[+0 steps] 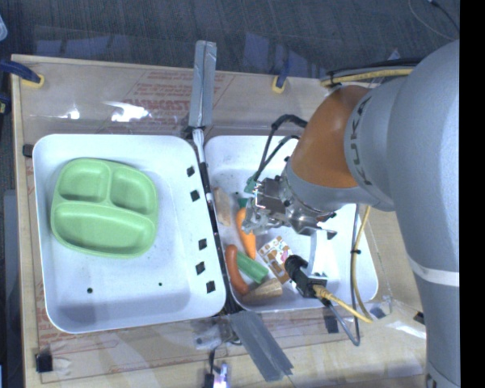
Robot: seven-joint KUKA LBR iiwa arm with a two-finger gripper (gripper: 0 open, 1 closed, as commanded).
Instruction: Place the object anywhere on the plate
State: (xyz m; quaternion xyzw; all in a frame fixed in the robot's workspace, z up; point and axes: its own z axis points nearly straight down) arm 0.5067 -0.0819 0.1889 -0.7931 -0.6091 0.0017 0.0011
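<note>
A green divided plate [105, 206] lies in the left bin [125, 301], toward its upper left. The right bin [226, 156] holds a pile of toy food: an orange carrot-like piece [244, 226], a green piece [253, 267], a reddish-orange piece [235, 270], a printed packet [274, 254] and a tan piece [265, 293]. My gripper [263, 203] hangs low over this pile, just above the orange piece. The wrist body hides its fingertips.
A grey divider bar [202, 75] runs between the two bins at the back. Black clips [204, 245] line the shared wall. The arm's orange band [331, 136] and grey body cover the right bin's right half. A yellow cable [352, 309] loops near the front.
</note>
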